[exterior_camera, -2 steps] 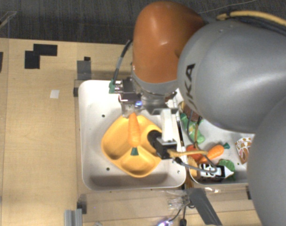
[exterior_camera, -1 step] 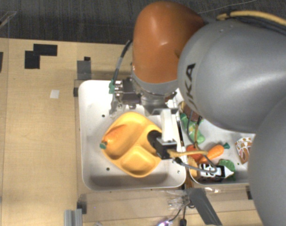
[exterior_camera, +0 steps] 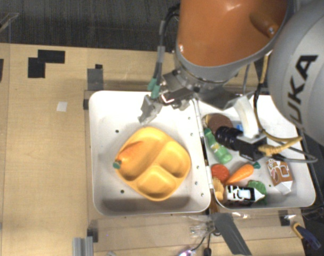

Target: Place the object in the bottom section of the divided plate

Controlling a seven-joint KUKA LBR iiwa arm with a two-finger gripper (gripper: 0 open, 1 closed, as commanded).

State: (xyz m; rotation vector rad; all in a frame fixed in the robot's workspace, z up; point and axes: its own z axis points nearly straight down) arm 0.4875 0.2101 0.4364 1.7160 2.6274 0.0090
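From my screen I cannot tell how the jaws stand; they show as a grey tip hanging over the far part of the left bin [exterior_camera: 103, 143]. That tip sits just past the far rim of the yellow plate [exterior_camera: 167, 167] and leans towards the left.

The plate lies in the middle of the left bin, with three sections. An orange piece [exterior_camera: 131, 152] with a green stub end rests in the plate's left section, along the rim, and the stub pokes out over the left edge. The bottom section, nearest me, is a bare yellow hollow.

The arm [exterior_camera: 226, 20] comes in from the right, and its orange band covers the top middle of my view.

In the right bin [exterior_camera: 303, 193] I see a brown round thing [exterior_camera: 221, 120] at the far left corner and a green bottle [exterior_camera: 218, 147] along the left wall. A red tomato [exterior_camera: 220, 171] sits beside a carrot [exterior_camera: 240, 173]. A small brown and white carton [exterior_camera: 279, 172] lies towards the right, and a black and white item [exterior_camera: 240, 194] is near the front wall. Both bins sit on a pale wooden worktop [exterior_camera: 39, 159].
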